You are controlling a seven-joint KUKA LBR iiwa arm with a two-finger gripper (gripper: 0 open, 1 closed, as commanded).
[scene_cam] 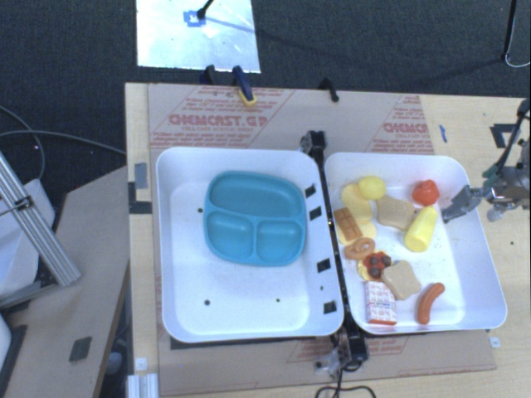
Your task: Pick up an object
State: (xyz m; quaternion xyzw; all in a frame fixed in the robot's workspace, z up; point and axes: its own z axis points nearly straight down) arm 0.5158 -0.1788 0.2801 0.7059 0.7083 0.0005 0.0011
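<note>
The right bin (477, 247) holds a cluster of toy foods: a red tomato (426, 191) at the far side, a yellow corn-like piece (421, 228) just near of it, a sausage (429, 302) at the near right, and a small red-and-white packet (380, 303). The gripper (465, 201) hovers over the bin's far right rim, nothing between its fingers; whether they are spread cannot be told. A blue divided plate (254, 218) lies in the left bin (182, 305).
</note>
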